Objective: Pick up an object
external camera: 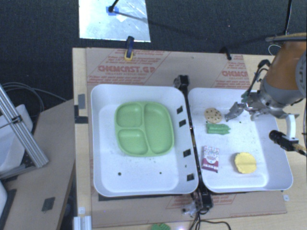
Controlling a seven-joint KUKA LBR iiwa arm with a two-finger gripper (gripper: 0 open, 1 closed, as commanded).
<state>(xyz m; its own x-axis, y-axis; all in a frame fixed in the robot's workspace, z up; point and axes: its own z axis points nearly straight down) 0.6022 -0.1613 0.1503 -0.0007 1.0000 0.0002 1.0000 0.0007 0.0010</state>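
Observation:
In the right bin [276, 176] lie a round speckled cookie [212, 114], a green toy piece [218, 128], a small red and white packet [210, 158] and a yellow lump [245, 162]. My gripper [236, 112] hangs over the bin's upper part, just right of the cookie and above the green piece, tilted down to the left. Nothing shows between its fingers.
The left bin [103, 128] holds a green divided plate [144, 128]. A black divider with clips [186, 123] runs between the bins. The arm's orange band [288, 61] and grey wrist stand over the right bin's far right side. A black part [283, 140] juts in at the right rim.

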